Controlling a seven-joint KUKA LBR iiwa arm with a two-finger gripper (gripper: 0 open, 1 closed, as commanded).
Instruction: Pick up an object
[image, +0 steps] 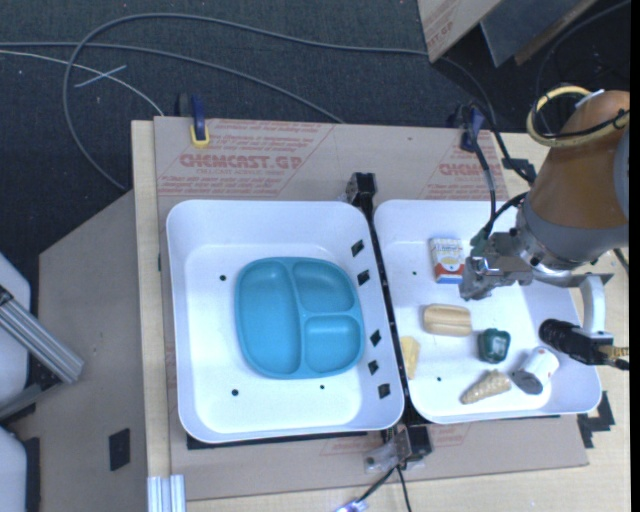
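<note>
Blue divided plate (298, 316) sitting far left of gripper (478, 280) in other bin. Nearer, we are seeing bread roll (446, 319) lying just below-left of gripper, long axis left-right. We cannot tell grip state.

Evenly and brightly lit from above. Mild glare on the white bins (190, 300) mid-frame, soft short shadows beneath small items at lower right. Dim toward top edge. Slightly soft throughout.
</note>
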